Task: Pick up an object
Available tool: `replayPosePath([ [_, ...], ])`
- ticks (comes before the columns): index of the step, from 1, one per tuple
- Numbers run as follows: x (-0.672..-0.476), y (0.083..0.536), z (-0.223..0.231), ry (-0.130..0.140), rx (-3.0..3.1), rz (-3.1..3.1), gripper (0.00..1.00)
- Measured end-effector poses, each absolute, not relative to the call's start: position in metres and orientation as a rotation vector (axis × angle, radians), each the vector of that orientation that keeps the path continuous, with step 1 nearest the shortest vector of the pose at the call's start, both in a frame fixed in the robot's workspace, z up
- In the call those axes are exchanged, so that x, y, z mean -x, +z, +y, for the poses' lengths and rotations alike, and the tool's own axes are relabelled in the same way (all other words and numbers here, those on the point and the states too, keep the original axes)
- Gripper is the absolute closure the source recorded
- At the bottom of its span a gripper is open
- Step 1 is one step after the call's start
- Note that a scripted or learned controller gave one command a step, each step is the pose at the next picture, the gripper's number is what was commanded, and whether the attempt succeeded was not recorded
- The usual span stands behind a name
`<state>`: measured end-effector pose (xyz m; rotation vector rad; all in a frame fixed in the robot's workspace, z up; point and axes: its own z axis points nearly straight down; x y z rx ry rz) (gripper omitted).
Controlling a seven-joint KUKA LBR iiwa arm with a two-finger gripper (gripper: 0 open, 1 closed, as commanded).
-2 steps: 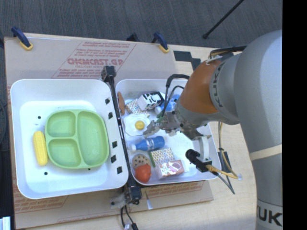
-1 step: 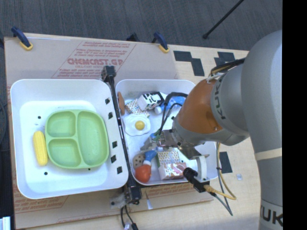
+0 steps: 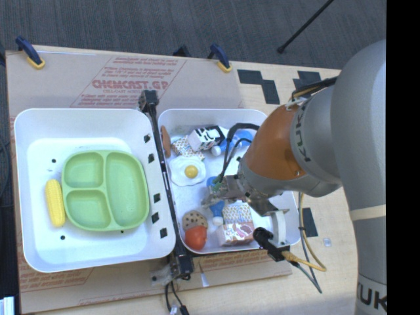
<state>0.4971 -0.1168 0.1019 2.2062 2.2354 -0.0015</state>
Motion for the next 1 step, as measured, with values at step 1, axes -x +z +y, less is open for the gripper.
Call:
replayPosePath([
  [1, -0.512, 0.2012, -0.0176, 0.003, -2.213, 2.231, 1.0],
])
